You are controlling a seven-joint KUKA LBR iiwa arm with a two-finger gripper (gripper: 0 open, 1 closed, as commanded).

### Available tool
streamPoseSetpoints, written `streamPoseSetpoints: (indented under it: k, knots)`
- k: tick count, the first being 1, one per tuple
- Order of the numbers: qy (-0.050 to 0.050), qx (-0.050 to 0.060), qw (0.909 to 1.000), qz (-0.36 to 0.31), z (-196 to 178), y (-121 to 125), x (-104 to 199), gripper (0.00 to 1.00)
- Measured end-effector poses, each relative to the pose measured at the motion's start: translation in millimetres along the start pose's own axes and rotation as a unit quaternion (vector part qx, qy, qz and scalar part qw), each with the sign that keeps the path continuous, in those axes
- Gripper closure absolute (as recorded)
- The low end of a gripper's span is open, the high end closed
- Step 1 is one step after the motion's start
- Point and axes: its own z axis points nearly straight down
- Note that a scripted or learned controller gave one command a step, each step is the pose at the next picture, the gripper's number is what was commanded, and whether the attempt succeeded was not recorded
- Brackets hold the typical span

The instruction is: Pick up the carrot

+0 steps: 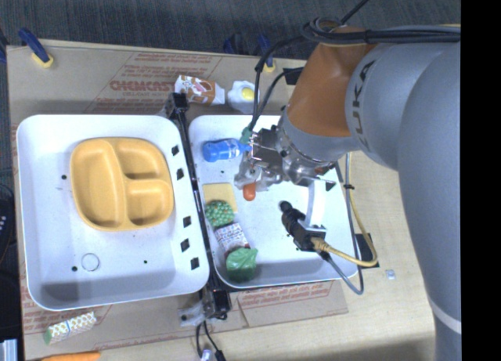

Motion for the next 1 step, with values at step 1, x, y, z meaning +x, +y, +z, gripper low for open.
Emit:
streamPoseSetpoints:
  k: [1]
  knots:
    - [0.000, 0.001, 0.9999, 0.010, -15.0, -20.5, -52.3, 1.00]
